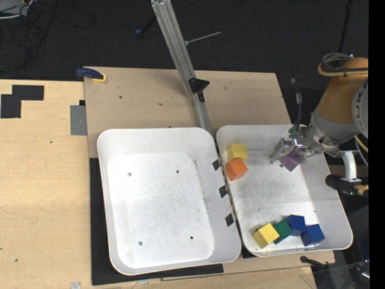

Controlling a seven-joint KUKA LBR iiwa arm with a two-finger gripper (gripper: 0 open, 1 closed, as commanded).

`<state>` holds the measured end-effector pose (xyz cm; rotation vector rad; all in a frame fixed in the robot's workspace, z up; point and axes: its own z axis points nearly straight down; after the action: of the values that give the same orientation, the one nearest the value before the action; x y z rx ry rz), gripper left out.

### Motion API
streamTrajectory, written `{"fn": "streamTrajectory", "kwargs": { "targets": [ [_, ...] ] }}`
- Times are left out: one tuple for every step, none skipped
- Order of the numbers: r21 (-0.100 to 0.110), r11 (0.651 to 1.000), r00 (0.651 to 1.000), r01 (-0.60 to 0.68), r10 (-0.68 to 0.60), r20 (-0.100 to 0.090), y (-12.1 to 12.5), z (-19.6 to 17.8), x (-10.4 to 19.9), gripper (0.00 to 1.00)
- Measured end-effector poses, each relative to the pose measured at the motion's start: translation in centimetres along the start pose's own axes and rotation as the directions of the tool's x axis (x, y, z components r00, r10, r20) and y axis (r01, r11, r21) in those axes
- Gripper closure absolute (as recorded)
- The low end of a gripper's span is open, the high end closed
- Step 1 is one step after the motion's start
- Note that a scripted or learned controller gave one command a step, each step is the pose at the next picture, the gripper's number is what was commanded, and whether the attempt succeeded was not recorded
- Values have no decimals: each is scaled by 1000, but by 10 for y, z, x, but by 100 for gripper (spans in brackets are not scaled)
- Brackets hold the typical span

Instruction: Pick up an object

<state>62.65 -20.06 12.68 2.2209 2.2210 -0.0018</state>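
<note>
A light wooden bench (150, 101) holds two shallow white bins side by side, and the grey arm with the orange band (343, 101) reaches in from the right.

The two-finger gripper (289, 154) is over the right white bin (271, 191) with a small purple block (291, 161) pinched between its fingers. A yellow cube (237, 152) and an orange cube (236, 168) touch by the bin's left wall. Yellow, green and blue blocks (289, 230) bunch at the near edge. The left white bin (159, 197) sits just beside it.
</note>
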Motion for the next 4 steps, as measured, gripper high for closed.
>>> {"fn": "streamTrajectory", "kwargs": {
  "targets": [
    [-20, 1000, 1000, 0, 0, 5, 6, 6, -1, 0],
    [-23, 1000, 1000, 0, 1, 8, 7, -3, -3, 100],
    [-5, 1000, 1000, 2, -2, 0, 9, -65, 2, 100],
    [-5, 1000, 1000, 3, -3, 0, 10, -119, 1, 100]
  ]
}}
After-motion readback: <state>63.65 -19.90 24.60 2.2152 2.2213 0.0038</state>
